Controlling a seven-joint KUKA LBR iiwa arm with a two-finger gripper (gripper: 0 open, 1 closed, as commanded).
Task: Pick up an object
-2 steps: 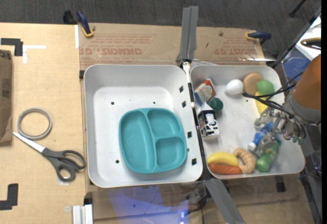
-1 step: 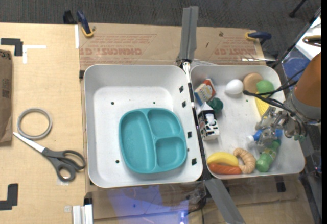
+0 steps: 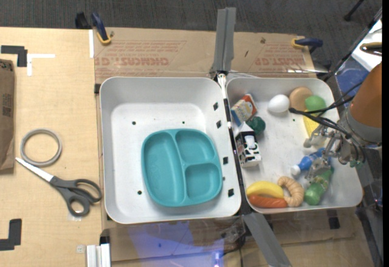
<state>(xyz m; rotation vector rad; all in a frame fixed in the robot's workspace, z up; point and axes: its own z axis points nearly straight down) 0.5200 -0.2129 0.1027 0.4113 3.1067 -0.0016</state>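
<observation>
gripper (image 3: 320, 151) low at right bin's (image 3: 267, 86) right side; finger state cannot be told. beneath it one blue bottle (image 3: 306, 164), long axis left-right, cap left. nearby: one banana (image 3: 265, 189), one egg (image 3: 278, 104). left bin (image 3: 115, 114): one teal tray (image 3: 181, 166).

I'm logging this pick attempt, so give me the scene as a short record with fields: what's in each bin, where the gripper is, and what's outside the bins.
left bin: teal divided plate
right bin: white egg, green ball, banana, croissant, black and white carton, other small toys
gripper: low over the right bin's right side, above a blue and white item; grasp not clear
bench left of the bins: scissors, tape roll
</observation>
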